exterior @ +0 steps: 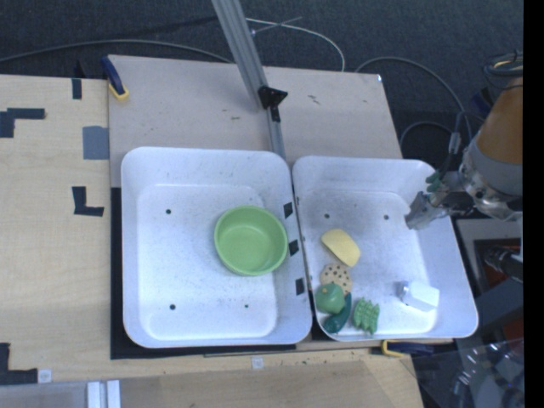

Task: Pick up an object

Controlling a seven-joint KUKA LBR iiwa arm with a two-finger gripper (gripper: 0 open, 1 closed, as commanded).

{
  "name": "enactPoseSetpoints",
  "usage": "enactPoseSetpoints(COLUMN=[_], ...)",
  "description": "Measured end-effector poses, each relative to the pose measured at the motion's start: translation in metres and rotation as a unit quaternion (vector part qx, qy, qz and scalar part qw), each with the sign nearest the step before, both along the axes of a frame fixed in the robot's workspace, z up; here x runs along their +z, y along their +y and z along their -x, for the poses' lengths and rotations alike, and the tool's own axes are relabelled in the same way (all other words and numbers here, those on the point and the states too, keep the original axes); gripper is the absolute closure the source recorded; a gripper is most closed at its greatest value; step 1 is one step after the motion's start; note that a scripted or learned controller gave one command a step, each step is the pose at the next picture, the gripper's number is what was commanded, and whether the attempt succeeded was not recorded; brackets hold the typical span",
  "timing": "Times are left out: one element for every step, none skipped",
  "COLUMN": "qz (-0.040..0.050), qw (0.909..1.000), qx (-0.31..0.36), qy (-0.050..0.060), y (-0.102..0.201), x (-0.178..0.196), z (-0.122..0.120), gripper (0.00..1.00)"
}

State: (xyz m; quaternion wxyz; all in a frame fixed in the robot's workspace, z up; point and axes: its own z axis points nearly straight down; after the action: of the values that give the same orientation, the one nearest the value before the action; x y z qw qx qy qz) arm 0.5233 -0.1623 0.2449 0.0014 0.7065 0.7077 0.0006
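A slanted overhead look at a bench with 2 shallow white bins side by side. The grey arm with its orange band reaches in from the right, and its gripper hangs over the right rim of the right bin. Nothing is seen between its fingers, and whether the jaws are apart or together cannot be told from this angle.

All the loose objects in that bin lie away from the jaws, down and toward the left. Nearest is a small white block, below the jaws near the bin's right wall. A yellow oval piece lies to the left of the jaws and a little lower. Just below it sits a tan spotted piece, touching a round green item with a dark teal piece at its underside. Just beside these is a spiky green object by the bin's lower edge.

Far to the left of the jaws, the left bin holds a light green bowl, upright, near its right side.
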Motion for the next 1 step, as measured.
enactPoseSetpoints(qz=[-0.0014], qw=[1.0000], qx=[0.003], qy=[0.002], y=[0.0490], x=[-0.0012], z=[-0.0201], gripper=[1.00])
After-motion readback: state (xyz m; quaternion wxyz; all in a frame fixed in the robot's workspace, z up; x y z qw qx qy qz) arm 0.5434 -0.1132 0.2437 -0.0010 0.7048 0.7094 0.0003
